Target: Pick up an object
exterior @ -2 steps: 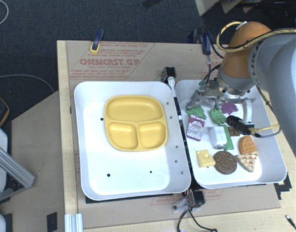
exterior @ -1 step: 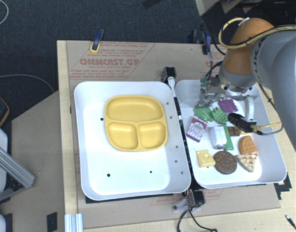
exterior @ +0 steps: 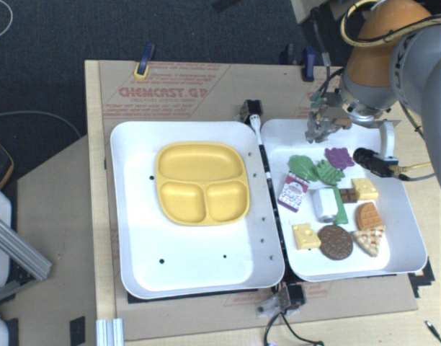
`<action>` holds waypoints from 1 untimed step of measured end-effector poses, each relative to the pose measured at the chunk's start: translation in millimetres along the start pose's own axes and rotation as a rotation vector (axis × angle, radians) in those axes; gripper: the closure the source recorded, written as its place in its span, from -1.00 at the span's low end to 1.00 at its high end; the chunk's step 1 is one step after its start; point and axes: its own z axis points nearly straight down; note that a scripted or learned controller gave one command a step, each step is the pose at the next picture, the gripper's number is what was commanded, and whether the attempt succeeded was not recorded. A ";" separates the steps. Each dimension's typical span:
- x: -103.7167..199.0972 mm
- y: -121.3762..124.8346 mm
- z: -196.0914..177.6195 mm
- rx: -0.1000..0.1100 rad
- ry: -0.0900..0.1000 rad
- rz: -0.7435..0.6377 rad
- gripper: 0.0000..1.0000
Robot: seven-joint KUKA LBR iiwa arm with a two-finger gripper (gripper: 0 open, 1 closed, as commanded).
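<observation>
From my end the gripper point(exterior: 321, 133) hangs just up-left of the purple grapes point(exterior: 339, 156), can't tell its fingers' state.

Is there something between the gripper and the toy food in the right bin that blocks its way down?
Nothing visible blocks it. The gripper hovers over the far part of the right bin, with bare white floor below it. The nearest items, the green leaf and purple grapes, lie just beyond, uncovered.
</observation>
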 end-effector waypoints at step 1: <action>1.9 9.8 -47.8 0.000 0.000 -0.001 1.00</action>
